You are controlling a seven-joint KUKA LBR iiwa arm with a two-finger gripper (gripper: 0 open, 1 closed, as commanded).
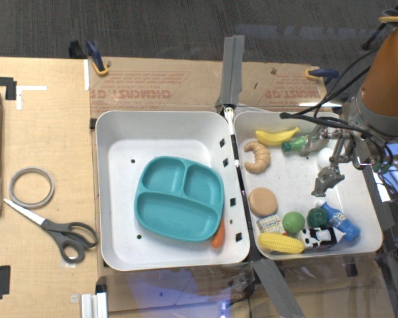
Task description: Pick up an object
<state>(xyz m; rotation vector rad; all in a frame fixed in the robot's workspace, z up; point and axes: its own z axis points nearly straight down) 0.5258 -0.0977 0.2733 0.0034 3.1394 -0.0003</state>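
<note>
Hovering over the right bin [371, 207], the tool [326, 179] grips nothing visible; one banana [276, 136], one croissant [257, 157].

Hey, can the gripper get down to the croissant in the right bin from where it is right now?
Probably yes. The croissant lies on its own on the bin floor, apart from the banana above it and the round bun below. The gripper hangs over bare floor to its right, with nothing between them.
</note>
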